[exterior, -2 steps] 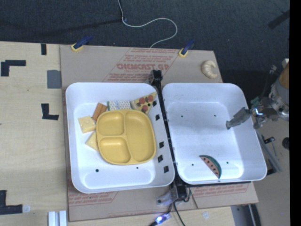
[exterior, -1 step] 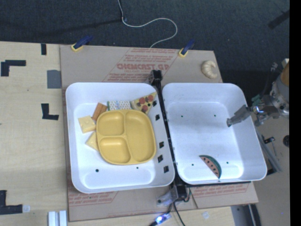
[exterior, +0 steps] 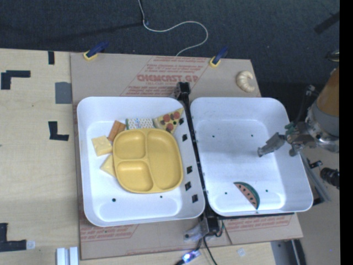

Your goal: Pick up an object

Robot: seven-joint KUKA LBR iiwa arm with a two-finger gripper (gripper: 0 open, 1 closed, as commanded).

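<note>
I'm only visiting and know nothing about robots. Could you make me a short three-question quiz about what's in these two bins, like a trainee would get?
1. True or false: the yellow divided plate lies in the right bin.
2. Which item lies in the same bin the gripper is over? A) the watermelon slice B) the cracker C) the plate
3. Fill in: the small tan object outside the bins rests on the ______ sheet.

Key
1. False; it lies in the left bin, partly over several small food pieces.
2. A; the slice lies near that bin's front edge, apart from the gripper.
3. Cardboard.
</note>
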